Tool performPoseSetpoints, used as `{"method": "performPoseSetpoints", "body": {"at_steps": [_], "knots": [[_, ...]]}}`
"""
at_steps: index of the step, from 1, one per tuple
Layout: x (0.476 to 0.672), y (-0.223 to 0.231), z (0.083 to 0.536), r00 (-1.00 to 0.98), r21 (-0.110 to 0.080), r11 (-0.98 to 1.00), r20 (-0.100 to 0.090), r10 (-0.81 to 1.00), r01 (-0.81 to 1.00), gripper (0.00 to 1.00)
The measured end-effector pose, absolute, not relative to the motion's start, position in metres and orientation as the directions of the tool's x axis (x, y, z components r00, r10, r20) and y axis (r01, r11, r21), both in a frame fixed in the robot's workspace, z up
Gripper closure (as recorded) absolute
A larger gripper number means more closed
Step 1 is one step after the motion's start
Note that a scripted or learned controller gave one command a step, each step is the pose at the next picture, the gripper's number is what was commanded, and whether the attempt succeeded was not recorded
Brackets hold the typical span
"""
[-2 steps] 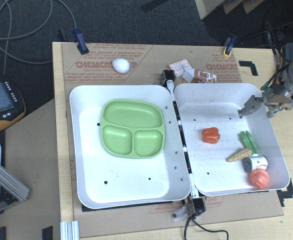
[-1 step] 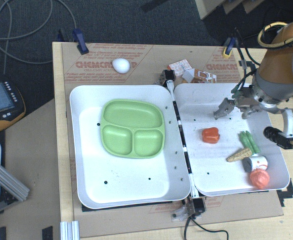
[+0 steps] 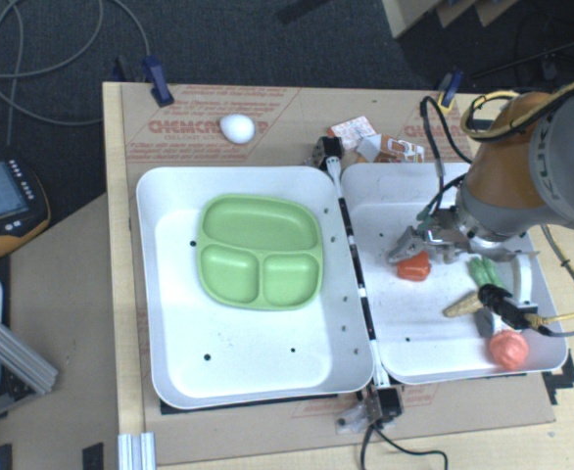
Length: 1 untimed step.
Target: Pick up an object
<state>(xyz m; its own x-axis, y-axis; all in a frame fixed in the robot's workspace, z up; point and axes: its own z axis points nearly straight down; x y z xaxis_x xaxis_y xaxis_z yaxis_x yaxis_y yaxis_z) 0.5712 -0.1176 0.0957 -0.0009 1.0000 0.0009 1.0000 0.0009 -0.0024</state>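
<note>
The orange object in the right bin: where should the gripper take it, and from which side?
Probably from straight above, fingers across the short width of the orange object. It lies low and flat on the right bin floor, with bare floor on its left and lower sides. The gripper hangs just above it.

2 bins side by side on the bench (image 3: 120,292). Left bin (image 3: 169,351) holds a 3-compartment tray (image 3: 261,251), toward its back. Right bin (image 3: 405,346) holds the pincer (image 3: 411,248) just behind a small block (image 3: 414,268); a peg (image 3: 460,307) and a ball (image 3: 509,350) lie nearer the front right corner. An egg (image 3: 237,127) sits on the bench behind the left bin.
</note>
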Motion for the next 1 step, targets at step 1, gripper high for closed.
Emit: {"method": "performPoseSetpoints", "body": {"at_steps": [1], "knots": [[0.572,-0.1179,0.1063,0.0,0.001,0.0,0.0,1.0,1.0,1.0]]}}
